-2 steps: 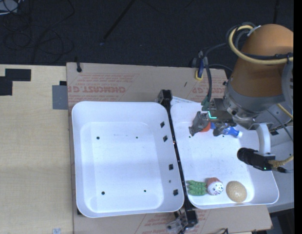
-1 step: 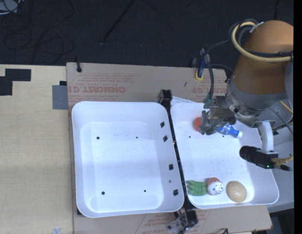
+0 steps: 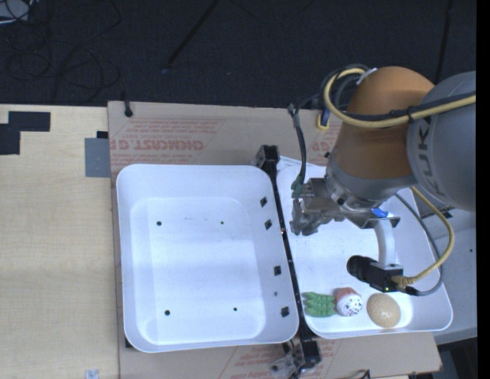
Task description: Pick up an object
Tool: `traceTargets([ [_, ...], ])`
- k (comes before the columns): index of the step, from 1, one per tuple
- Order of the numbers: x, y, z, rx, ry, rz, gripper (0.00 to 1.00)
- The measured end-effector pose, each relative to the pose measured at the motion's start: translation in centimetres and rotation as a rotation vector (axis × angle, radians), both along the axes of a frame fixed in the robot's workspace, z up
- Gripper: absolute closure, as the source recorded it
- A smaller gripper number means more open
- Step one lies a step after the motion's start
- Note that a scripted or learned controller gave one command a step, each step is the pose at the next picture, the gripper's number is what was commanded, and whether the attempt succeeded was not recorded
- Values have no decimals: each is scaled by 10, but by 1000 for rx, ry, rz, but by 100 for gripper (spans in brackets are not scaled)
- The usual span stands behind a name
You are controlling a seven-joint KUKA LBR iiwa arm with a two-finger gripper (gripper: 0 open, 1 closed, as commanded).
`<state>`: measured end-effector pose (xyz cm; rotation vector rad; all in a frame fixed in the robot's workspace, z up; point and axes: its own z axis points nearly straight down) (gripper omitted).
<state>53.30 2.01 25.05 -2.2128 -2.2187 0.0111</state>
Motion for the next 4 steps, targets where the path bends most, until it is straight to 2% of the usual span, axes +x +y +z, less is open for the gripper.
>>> traceTargets([
  [1, 51, -14, 85, -2, -19, 0, 100],
  [2, 17, -16, 141, 0, -12, -1, 100],
  [3, 13, 23, 15, -1, 3, 1, 100],
  [4, 8, -46, 47, -3, -10, -9, 100],
])
